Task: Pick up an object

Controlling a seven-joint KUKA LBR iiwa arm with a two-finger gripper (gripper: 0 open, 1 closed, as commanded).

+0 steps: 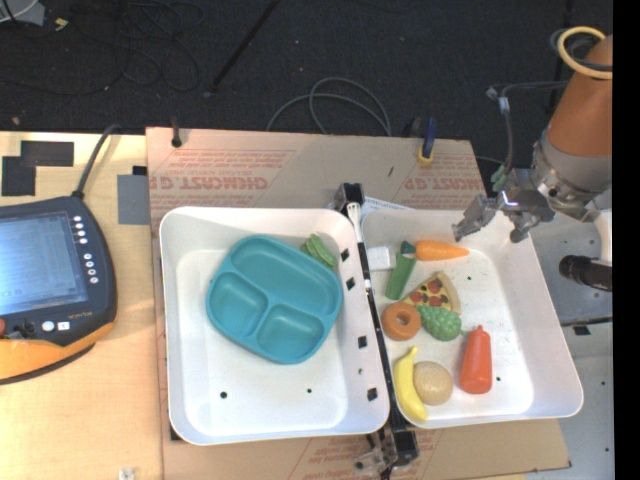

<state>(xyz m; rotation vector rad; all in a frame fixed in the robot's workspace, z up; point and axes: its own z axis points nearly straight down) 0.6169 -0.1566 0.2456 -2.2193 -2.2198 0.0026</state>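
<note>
My gripper (492, 228) hangs over the far edge of the right bin (545, 298), open, with nothing between its fingers. Just below and left of it lies an orange carrot (441, 251). Further into that bin are a green cucumber (402, 273), a pizza slice (436, 290), a brown donut (401, 320), a green broccoli (441, 322), a red bottle (476, 360), a yellow banana (405, 388) and a tan round piece (433, 381). All of these toys rest on the bin floor.
The left bin (190, 368) holds a teal divided plate (275, 298) and a green leafy piece (322, 251) at its far right corner. A black divider (365, 298) runs between the bins. A tablet pendant (45, 268) lies at the left.
</note>
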